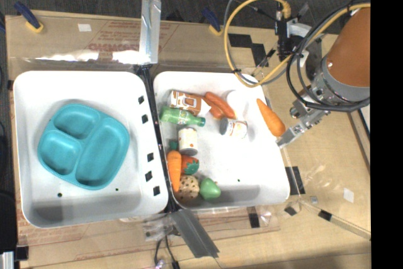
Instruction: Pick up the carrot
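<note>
The gripper (295,129) hangs over the right rim of the right bin (252,189); whether it is spread or pressed together cannot be told. A carrot (271,118) lies just to its left, close by, at the bin's right wall. Farther left sit a small jar (234,128), a sausage (218,105) and a green bottle (181,116). A second carrot (174,166) lies far left, lower down. The teal tray (83,145) rests in the left bin (38,88).

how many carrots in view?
2. One carrot lies at the right bin's right edge near the gripper; another carrot lies near its left wall. The pile may hide more.
</note>
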